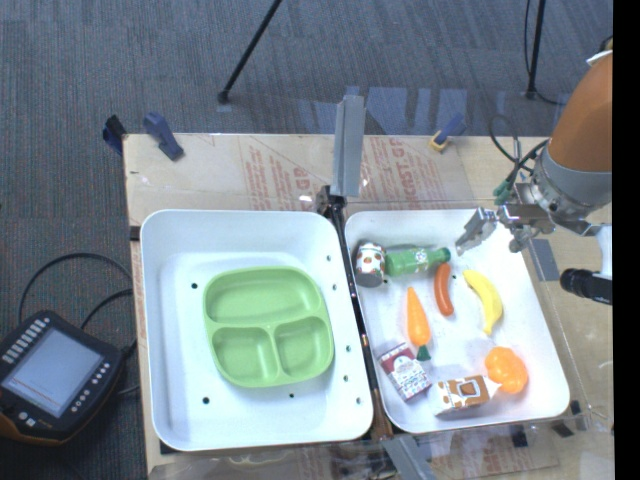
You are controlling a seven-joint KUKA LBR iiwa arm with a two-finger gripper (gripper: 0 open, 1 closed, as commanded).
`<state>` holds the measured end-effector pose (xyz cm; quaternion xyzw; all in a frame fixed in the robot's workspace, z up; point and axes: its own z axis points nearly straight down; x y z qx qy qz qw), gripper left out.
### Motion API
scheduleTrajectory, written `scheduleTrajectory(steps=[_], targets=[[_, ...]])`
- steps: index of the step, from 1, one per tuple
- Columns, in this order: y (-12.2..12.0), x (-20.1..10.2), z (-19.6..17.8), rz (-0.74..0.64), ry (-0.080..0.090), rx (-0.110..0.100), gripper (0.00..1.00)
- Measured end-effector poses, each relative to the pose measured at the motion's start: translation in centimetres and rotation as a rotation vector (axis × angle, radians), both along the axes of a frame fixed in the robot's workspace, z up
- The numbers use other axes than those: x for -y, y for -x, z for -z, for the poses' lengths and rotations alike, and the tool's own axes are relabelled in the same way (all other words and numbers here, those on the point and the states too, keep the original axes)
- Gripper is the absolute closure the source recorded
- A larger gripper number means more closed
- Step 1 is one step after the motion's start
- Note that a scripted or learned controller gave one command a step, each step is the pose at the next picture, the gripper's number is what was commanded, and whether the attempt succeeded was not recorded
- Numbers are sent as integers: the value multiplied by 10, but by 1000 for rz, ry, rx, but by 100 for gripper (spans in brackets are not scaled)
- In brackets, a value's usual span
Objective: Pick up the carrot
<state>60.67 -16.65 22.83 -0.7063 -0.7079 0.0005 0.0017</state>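
Near the right white bin's [556,363] middle lay the tapered orange carrot [417,317]. Above its far edge, the gripper [497,230] hung with fingers spread wide, holding nothing

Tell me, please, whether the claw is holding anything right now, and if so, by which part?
Nothing is held. The claw is open above the right bin's far edge, with nothing between its fingers; the carrot lies in the bin.

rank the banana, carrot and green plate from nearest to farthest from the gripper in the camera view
Measured from the gripper, above the right bin's back edge:
1. Banana, in the right bin, just in front of the gripper.
2. Carrot, mid right bin, farther left.
3. Green plate, across in the left bin.
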Motion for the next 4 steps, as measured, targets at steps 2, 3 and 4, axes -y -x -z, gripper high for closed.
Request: scheduleTrajectory(steps=[2,3,4], targets=[[49,-37,142,56,0,-2,0],[50,-37,133,61,-2,-4,100],[24,-152,11,49,1,-1,100]])
